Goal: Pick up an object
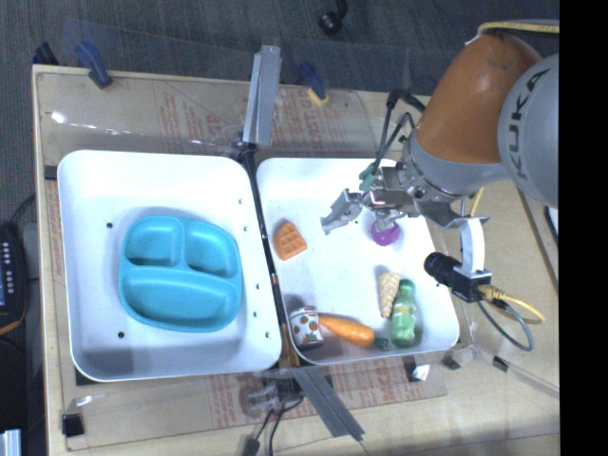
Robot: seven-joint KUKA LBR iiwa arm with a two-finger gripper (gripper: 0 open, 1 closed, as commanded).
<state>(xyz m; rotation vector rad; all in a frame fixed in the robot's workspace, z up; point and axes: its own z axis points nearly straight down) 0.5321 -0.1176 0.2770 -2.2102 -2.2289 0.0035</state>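
Observation:
My gripper (361,218) hangs over the upper middle of the right bin (318,174) and looks open, with nothing between its fingers. One grey finger (335,218) points left. A small purple object (386,235) lies just under the gripper's right side, partly covered by it. An orange waffle piece (290,240) lies to the left of the gripper. Along the bin's front are a small patterned can (304,327), a carrot (347,330), a green bottle (404,313) and a beige cone-shaped piece (387,293).
The left bin (85,188) holds a blue divided plate (180,272). A grey bar (260,98) stands above the wall between the bins. A black fitting with a yellow cable (456,275) hangs by the right bin's right wall.

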